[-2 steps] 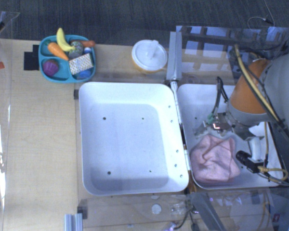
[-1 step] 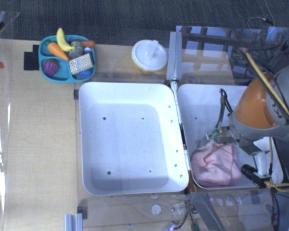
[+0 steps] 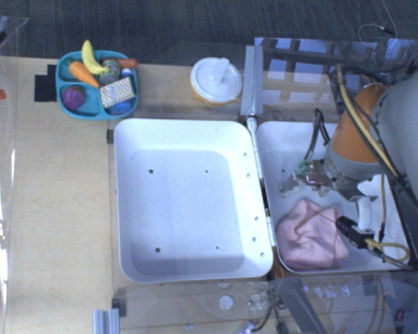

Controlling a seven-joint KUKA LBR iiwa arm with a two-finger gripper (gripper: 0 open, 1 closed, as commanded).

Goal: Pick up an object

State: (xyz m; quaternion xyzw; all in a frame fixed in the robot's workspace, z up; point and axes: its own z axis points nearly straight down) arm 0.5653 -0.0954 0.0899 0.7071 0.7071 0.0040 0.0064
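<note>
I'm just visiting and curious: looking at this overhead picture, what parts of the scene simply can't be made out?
- Hand: small and cluttered with cables in the camera view; finger state unreadable.
- Right bin: its right side is covered by the arm and cables.
- Pink cloth: its right edge lies under a black cable part.
- Blue tray: banana and carrot are clear; the other small items are too small to name.

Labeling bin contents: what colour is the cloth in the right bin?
Pink cloth, seen in the camera view.
</note>
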